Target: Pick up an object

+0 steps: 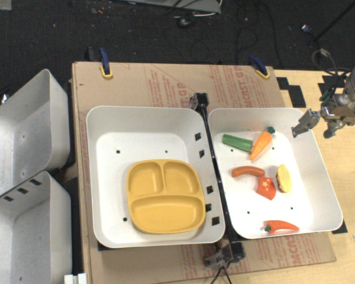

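Worktop [165, 81] carries two shallow white bins side by side. Left bin [106, 129] holds a yellow divided tray [164, 197], sitting toward its near side; bare floor along the far wall. Right bin [310, 176] holds the small toys, all loose. Green piece [236, 141] lies near the far wall, touching the carrot [261, 144], which lies tilted beside it. Sausage [247, 171] sits mid-bin, just beside the red piece [266, 187]; yellow piece [283, 178] touches the red one on its right. Orange-red pepper [280, 226] lies alone by the near wall, close to the rim.

Jaws [317, 126] hang at the right bin's far right corner, over the rim, spread apart with nothing between them. Left finger [303, 124] angles out over the bin's inside edge. Carrot is the closest toy, off to the jaws' left, still well apart. Open floor lies between the jaws and the toys along the bin's right side. Arm wrist [343, 102] comes in from the right edge, only its end visible.
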You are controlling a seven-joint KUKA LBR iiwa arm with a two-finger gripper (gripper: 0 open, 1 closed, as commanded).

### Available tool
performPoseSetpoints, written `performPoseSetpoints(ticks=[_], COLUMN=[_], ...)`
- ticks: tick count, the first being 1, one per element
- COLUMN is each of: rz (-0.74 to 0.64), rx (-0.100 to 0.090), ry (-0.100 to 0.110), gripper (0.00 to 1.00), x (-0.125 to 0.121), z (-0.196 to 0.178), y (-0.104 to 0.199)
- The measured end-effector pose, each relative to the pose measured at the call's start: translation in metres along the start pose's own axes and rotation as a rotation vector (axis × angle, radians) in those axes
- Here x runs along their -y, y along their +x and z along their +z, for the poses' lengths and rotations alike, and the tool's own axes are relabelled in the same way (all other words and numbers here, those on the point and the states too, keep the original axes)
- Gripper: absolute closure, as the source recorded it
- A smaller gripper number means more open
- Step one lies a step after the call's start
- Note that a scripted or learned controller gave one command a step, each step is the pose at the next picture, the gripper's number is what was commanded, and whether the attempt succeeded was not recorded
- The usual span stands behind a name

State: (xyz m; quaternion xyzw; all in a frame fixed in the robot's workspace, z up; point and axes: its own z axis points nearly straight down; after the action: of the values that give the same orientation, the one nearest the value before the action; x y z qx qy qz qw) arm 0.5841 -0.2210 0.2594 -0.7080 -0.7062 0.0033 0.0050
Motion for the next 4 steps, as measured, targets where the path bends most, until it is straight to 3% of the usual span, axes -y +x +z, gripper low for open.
performPoseSetpoints(ticks=[1,4], rz=[-0.004,-0.002], rx=[0.003,0.002], ry=[-0.012,-0.008], gripper=[0.00,0.00], x=[-0.002,0.004], z=[-0.007,0.146], y=[0.001,0.004])
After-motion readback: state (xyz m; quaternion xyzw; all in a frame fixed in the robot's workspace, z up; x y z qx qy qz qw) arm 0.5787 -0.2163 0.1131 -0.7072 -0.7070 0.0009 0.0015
